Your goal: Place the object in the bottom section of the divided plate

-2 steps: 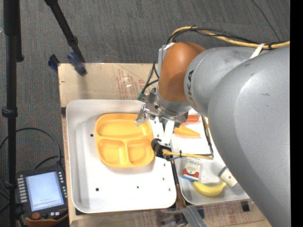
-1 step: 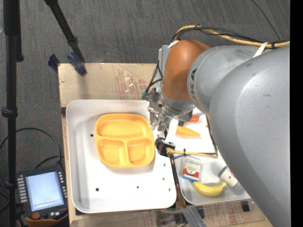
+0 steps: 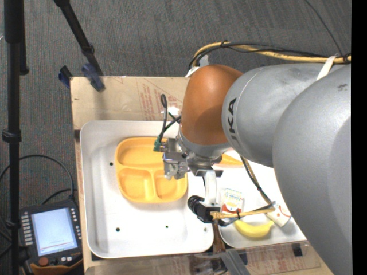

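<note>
A yellow divided plate (image 3: 140, 173) lies in the left white bin (image 3: 103, 222), with one long section at the back and two smaller sections toward the front. My gripper (image 3: 175, 169) hangs over the plate's right edge, beside the front right section. The wrist and the orange band above it cover that side of the plate. I see nothing that is plainly held by the gripper.
The right bin (image 3: 292, 234) holds a yellow banana (image 3: 255, 229) near its front and a small white packet (image 3: 232, 198). A yellow-orange thing (image 3: 232, 160) peeks out behind the arm. A teach pendant (image 3: 50, 234) sits left of the bench.
</note>
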`<state>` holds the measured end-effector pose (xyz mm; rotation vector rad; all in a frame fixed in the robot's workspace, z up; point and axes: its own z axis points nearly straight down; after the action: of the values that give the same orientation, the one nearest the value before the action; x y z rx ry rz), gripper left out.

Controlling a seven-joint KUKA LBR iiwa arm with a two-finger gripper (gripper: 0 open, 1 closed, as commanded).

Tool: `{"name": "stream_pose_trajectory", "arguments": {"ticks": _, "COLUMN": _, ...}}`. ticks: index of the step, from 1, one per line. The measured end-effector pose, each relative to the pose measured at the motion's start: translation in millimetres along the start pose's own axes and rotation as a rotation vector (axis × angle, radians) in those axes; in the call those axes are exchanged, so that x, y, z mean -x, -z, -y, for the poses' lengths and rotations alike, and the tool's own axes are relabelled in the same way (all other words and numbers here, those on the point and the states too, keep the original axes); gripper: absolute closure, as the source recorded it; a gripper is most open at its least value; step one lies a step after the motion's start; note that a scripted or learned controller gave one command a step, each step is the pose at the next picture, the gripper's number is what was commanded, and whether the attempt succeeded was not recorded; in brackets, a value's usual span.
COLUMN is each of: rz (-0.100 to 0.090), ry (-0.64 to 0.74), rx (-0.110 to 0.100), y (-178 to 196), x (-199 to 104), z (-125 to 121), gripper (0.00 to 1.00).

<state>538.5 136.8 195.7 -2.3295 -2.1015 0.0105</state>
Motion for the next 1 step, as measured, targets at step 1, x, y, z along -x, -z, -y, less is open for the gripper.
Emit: {"name": "stream_pose_trajectory", "arguments": {"ticks": 1, "rz": 0.001, "ry": 0.249, "rx": 0.003, "y": 116.2, "x": -26.1, "z": 33.1, "gripper": 1.00}}
